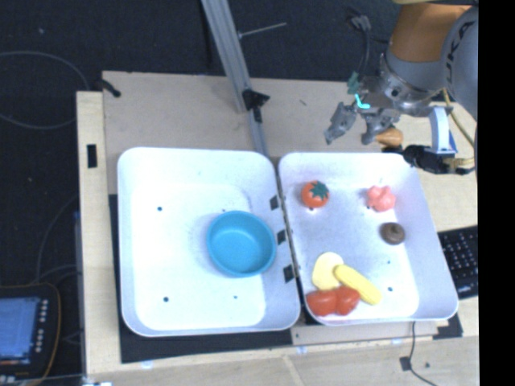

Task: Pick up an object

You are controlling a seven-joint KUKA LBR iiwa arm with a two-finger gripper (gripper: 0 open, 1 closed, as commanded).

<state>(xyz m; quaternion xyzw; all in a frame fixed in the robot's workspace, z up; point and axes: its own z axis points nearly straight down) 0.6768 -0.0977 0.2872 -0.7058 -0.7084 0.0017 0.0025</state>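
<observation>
My gripper (355, 130) hangs over the far rim of the right bin (426, 240), raised, with its two fingers spread apart and nothing between them. A small orange thing (391, 137) shows just right of the right finger; I cannot tell what it is. Below, in the right bin, lie a red tomato with a green top (315, 194), a pink piece (381, 199) and a brown ring (393, 232). At the bin's near edge a yellow banana (360, 285), a pale yellow round piece (323, 268) and a red pepper (333, 301) crowd together.
The left bin (153, 183) holds a blue bowl (240, 243). A grey metal post (229, 51) slants up from between the bins' far corners. A black keyboard (460, 256) lies right of the right bin.
</observation>
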